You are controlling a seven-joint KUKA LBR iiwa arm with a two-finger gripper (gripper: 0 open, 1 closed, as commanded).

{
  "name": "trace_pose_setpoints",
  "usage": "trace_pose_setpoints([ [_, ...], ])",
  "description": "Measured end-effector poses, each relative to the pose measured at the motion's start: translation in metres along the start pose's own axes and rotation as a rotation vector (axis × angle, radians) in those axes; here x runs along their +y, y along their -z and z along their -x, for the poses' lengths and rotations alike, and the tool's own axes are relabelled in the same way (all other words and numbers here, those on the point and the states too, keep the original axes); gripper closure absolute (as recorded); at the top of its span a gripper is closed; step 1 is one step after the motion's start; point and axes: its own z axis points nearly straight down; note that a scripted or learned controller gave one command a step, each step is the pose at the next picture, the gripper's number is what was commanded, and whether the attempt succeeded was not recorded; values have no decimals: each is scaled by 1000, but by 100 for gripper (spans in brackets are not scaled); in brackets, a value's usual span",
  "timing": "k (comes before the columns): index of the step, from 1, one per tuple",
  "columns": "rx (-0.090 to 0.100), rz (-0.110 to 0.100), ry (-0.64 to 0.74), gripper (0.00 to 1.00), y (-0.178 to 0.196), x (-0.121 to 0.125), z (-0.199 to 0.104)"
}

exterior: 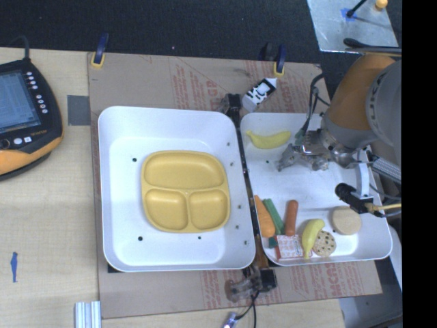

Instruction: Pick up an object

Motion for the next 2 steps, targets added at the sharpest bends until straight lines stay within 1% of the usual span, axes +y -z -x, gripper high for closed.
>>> trace_pose_setpoints([
  [1, -1, 1, -1, 0, 101, -41, 52],
  [2, 1, -2, 3, 0, 70, -101, -21],
])
